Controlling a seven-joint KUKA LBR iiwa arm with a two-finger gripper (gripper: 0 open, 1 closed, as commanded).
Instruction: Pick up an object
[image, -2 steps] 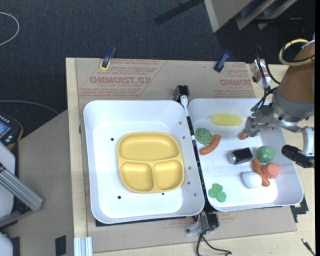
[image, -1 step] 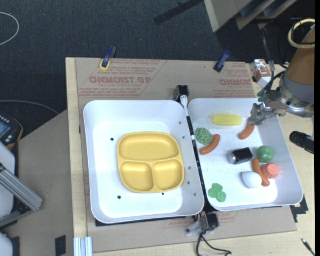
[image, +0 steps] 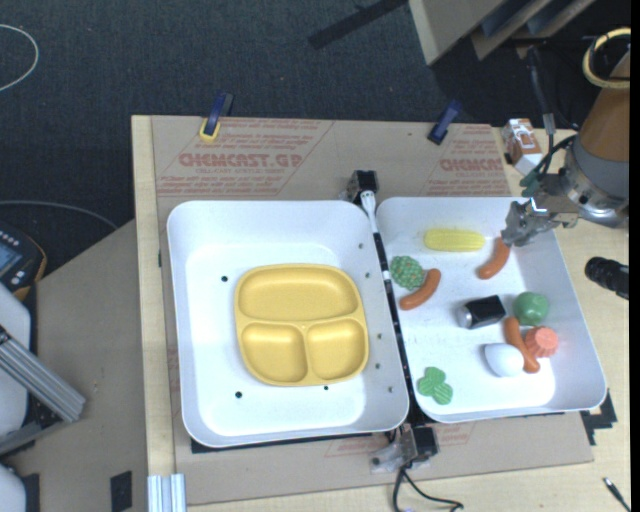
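Note:
The right bin holds several toy foods: a yellow corn cob, an orange sausage, a second sausage beside a green broccoli piece, a black block, a green ball, a carrot with a pink piece, a white egg and a small green leaf. My gripper hangs at the bin's far right, just above the upper end of the orange sausage. Nothing shows between its fingers.
The left bin holds a yellow divided plate. Two clamps sit at the board's far edge. Cables and gear lie off the bench at right.

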